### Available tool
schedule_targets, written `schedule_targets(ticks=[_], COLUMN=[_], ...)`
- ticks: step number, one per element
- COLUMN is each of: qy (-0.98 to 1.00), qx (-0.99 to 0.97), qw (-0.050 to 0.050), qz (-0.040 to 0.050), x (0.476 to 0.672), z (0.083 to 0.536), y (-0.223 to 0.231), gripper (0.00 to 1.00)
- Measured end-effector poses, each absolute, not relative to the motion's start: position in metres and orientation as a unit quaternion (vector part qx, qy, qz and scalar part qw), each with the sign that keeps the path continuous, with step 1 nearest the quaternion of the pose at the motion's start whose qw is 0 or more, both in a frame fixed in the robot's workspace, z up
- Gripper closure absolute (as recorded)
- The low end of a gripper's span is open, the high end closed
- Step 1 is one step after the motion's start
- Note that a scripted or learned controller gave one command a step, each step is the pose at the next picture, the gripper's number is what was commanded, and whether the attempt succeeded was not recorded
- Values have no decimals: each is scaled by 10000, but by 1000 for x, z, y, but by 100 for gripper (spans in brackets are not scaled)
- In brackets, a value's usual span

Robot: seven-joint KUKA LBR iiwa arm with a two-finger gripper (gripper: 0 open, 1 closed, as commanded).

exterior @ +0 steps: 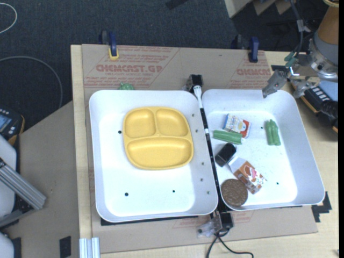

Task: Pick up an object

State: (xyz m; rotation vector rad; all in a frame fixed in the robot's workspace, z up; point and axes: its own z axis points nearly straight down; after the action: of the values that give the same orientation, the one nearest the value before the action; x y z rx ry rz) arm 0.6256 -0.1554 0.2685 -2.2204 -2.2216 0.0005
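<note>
The right bin (pixel 301 160) holds several small objects. Among them are a white, red and blue packet (pixel 236 124), a dark green stick (pixel 227 136) and a light green piece (pixel 272 132). A black block (pixel 226 153), a red and white packet (pixel 250 175) and a brown round disc (pixel 235 192) lie nearer the front. My gripper (pixel 279 74) hangs over the bin's far right corner, well above and behind these objects. Its fingers are spread, with nothing between them.
In the left bin (pixel 107 187) a yellow divided plate (pixel 158 137) lies flat. A small green item (pixel 126 86) rests on the cardboard behind that bin. Blue clamps (pixel 112 43) (pixel 253 48) grip the board's far edge. A black divider (pixel 203 122) runs between the bins.
</note>
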Motion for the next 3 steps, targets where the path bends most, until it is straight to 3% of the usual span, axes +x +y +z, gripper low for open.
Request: schedule_targets(ticks=[1,2,3], qy=[-7098,-7087,-7067], qx=[-7044,-7055,-7075], qw=[58,52,-4], qz=[19,21,-6], x=[565,497,501], z=[205,183,195], y=[-60,-7,-11], gripper=[0,0,100])
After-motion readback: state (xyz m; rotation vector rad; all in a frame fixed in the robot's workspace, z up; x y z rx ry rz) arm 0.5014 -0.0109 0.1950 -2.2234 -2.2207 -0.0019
